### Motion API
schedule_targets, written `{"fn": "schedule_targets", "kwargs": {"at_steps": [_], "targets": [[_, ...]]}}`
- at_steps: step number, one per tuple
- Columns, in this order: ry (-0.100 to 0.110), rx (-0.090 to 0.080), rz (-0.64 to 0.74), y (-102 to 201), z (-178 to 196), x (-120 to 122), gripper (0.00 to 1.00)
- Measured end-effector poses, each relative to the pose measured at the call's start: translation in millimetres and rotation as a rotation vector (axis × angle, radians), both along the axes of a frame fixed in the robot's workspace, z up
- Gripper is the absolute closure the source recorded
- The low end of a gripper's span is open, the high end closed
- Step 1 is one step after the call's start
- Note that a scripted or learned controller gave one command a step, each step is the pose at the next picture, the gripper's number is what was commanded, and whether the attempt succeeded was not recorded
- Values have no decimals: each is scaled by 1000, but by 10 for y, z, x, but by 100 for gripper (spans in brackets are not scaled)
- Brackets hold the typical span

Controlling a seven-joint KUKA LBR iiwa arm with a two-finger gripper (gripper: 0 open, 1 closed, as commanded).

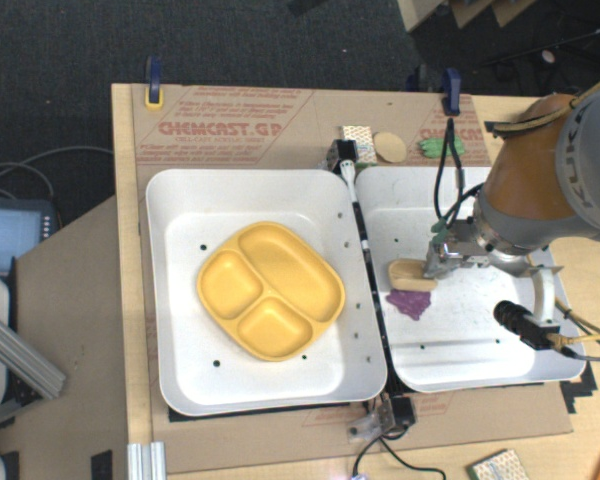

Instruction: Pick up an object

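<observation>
Right bin [460, 353] floor mostly open; gripper [442, 258] near tan block [408, 272].

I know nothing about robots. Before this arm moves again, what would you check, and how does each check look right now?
1. Tool is over the right bin: ok.
2. Tan block lies beside the tool, reachable: ok.
3. Purple piece lies apart from the tool: ok.
4. Something held in the tool: cannot tell.
5. Yellow divided plate rests in the left bin, out of the way: ok.
</observation>
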State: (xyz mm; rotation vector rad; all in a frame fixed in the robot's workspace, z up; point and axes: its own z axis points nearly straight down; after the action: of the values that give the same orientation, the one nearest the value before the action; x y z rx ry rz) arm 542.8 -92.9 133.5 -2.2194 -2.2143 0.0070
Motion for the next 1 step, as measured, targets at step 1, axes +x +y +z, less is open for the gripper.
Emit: {"fn": "schedule_targets", "kwargs": {"at_steps": [1], "targets": [[-7,-1,1,4,38,15,0]]}}
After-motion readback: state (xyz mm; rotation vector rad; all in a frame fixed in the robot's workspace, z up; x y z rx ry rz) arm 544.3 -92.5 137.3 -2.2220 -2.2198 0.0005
